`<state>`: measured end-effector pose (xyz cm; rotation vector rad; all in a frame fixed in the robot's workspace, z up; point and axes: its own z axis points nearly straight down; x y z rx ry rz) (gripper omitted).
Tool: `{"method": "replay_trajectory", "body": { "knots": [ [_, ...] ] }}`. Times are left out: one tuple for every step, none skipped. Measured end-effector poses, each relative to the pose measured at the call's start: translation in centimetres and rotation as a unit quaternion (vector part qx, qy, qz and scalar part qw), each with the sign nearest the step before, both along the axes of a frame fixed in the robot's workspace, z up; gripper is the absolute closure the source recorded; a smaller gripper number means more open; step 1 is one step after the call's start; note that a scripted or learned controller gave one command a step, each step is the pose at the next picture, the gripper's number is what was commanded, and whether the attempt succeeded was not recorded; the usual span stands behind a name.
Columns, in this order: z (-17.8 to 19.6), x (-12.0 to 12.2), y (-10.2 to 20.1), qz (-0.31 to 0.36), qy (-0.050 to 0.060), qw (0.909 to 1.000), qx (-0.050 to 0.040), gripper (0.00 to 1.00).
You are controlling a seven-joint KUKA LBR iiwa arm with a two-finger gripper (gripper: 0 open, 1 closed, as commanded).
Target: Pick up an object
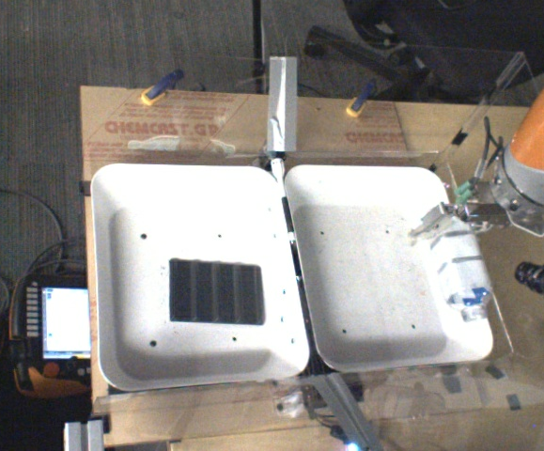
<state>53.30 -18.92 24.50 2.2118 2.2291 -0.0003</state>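
Down near the front, the left bin [112,252] holds a flat dark block [216,291] with ridges, lying in its middle. Next to it sits the right bin [375,271]. Farther back, at that bin's right edge, the gripper [433,222] hangs over the rim with its two fingers apart, holding nothing.

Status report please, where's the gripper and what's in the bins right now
Gripper over right bin's right side, nothing seen between its fingers. Dark ribbed rectangular object flat in left bin, untouched. Nothing between them but the bin rims.
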Motion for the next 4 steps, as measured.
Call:
{"method": "replay_trajectory", "body": {
  "knots": [
    [-1.4,-0.3,1.7,0.143,0.000,0.9897,0.0003,0.00],
    [7.1,-0.2,4.0,0.131,0.000,0.9914,-0.0002,0.00],
    [10.3,-2.3,7.6,0.026,0.000,0.9997,-0.0001,0.00],
    [1.6,-3.0,1.8,0.065,0.001,0.9979,0.0001,0.00]
  ]
}}
